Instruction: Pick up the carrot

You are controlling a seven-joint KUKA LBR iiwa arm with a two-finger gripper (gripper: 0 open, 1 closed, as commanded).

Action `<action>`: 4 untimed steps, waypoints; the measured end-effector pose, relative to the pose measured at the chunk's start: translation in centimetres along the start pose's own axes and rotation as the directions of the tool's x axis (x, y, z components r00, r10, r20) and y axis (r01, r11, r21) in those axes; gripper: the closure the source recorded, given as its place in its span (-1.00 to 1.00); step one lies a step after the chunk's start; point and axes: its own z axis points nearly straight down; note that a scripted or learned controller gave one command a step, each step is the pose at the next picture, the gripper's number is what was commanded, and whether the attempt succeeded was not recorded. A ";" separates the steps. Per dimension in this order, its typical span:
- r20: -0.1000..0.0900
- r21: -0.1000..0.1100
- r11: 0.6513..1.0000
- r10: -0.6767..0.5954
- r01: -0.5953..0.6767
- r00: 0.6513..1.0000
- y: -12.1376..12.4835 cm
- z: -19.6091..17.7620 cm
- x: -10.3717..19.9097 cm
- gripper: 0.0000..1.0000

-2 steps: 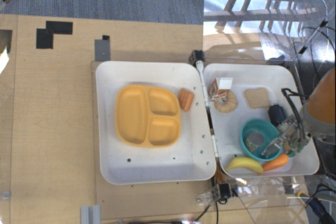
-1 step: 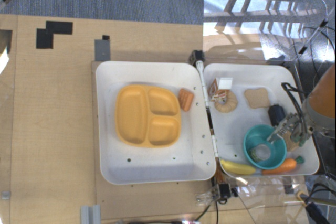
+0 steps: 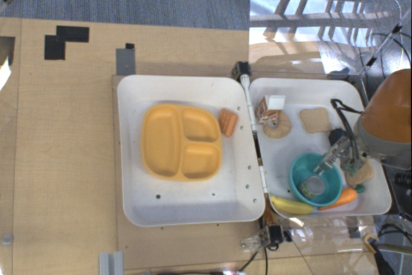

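Note:
The carrot point(image 3: 342, 198) is orange with a green top and lies in the right bin's point(image 3: 370, 206) front right corner, pressed against the outside of a teal bowl point(image 3: 300, 172). My gripper point(image 3: 320, 174) reaches in from the right and hangs over or inside that bowl, just up and left of the carrot. Nothing of the carrot is in the gripper. A grey round shape sits at the bowl's bottom beneath the gripper tip.
A banana point(image 3: 290, 205) lies along the right bin's front wall, left of the carrot. A toast slice point(image 3: 315, 120), a cookie point(image 3: 278, 130) and a small carton point(image 3: 269, 113) sit further back. The left bin point(image 3: 138, 203) holds a yellow divided plate point(image 3: 181, 140) and a brown-orange food piece point(image 3: 228, 121).

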 end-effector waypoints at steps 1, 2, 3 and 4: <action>0.000 -0.001 1.000 0.001 -0.001 1.000 0.0 0.3 0.1 -1.00; -0.011 0.005 0.989 0.147 -0.147 0.989 -2.9 -6.7 0.2 -1.00; -0.016 0.012 0.922 0.386 -0.386 0.922 -3.5 -3.1 0.0 -1.00; -0.022 0.014 0.772 0.636 -0.636 0.771 -3.0 0.2 0.2 -1.00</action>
